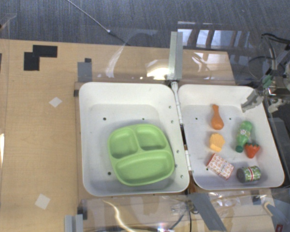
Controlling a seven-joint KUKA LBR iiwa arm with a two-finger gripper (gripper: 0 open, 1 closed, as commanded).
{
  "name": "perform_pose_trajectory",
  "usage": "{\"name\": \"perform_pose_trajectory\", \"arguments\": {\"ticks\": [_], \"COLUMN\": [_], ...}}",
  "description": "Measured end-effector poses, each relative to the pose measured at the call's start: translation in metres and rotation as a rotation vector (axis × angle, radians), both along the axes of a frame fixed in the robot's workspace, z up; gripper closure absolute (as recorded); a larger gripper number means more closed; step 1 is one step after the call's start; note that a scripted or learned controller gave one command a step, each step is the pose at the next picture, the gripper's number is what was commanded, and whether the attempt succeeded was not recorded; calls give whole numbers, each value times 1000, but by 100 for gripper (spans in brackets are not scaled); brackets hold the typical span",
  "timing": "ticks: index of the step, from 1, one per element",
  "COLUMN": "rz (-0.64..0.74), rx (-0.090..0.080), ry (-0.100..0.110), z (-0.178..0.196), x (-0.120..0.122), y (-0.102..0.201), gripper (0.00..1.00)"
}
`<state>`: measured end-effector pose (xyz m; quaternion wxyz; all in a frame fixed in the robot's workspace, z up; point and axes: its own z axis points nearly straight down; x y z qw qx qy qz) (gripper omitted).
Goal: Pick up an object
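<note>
Tool (253, 100), grey metal, at right bin's (198, 96) upper right corner; finger state impossible to tell. Below: orange drumstick (216, 117), glossy green bottle (243, 135), strawberry (252, 150), yellow chunk (216, 142), patterned box (220, 166), round can (249, 174). Left bin (94, 105): smooth green divided plate (141, 153).

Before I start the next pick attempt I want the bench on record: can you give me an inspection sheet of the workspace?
Surface: wooden bench bearing two white bins, left bin and right bin, side by side.
Job's things: in the right bin, an orange drumstick, yellow piece, green bottle, red strawberry-like piece, patterned box, small can lying on its side.
Clutter: green divided plate in the left bin.
Grippers: hand over the right bin's far right corner, nothing seen between its fingers.
Cables: one thin cable across the floor beyond the bench.
Surroundings: black tape marks on the bench.
</note>
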<state>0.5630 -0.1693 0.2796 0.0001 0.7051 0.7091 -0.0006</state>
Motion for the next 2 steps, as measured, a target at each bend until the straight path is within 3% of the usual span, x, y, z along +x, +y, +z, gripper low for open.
{"name": "perform_pose_trajectory", "arguments": {"ticks": [1,2], "rz": [-52,50], "rx": [1,0], "ry": [2,-7], "z": [-114,-185], "x": [4,-29], "y": [4,-28], "gripper": [0,0]}}
